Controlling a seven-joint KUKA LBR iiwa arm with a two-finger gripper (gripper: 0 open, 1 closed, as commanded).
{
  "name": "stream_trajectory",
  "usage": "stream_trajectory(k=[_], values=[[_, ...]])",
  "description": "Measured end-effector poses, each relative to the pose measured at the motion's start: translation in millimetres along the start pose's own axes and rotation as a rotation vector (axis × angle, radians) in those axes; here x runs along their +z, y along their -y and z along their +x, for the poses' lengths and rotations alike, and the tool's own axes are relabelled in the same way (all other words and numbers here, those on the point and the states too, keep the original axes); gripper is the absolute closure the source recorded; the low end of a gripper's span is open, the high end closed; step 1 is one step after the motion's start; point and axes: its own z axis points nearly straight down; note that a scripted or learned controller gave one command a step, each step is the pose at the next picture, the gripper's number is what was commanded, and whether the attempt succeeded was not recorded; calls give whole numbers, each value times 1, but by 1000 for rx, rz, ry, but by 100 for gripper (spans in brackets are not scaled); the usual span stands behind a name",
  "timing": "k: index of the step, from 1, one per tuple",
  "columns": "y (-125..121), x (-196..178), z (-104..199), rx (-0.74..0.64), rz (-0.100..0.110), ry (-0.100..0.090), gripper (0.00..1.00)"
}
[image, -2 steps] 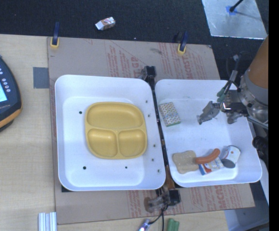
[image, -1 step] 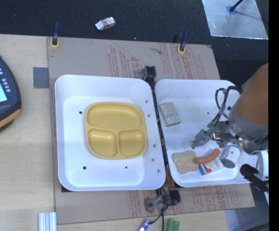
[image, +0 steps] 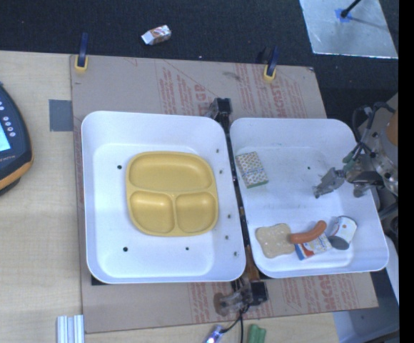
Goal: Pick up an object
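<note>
Bench (image: 36,263): pale wood under a sheet of brown cardboard (image: 193,84) that carries both bins.
Left bin (image: 96,191): white, shallow, at 9 o'clock from the scene's middle.
Right bin (image: 293,138): white, at 3 o'clock, touching the left bin along one side.
Yellow tray (image: 171,191): three compartments, central in the left bin.
Pendant (image: 0,141): orange-edged screen unit at the bench's 9 o'clock edge.
Gripper (image: 326,186): at 3 o'clock in the right bin, low over its floor; nothing seen between its tips, and their spread is too small to tell.
Toast slice (image: 273,239): 6 o'clock in the right bin.
Patterned square (image: 251,168): 10 o'clock corner there.
Sausage (image: 309,232): beside the toast.
Small can (image: 341,233): 5 o'clock.
</note>
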Motion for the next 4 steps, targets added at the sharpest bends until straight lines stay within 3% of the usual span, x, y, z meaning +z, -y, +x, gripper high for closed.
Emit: stream_trajectory(k=[1, 2, 3, 4], values=[[38, 96, 29, -5, 3, -2, 0], [-12, 33, -15, -2, -1, 0, 0], [-2, 113, 47, -5, 4, -2, 0], [29, 114, 49, -6, 2, -1, 0]])
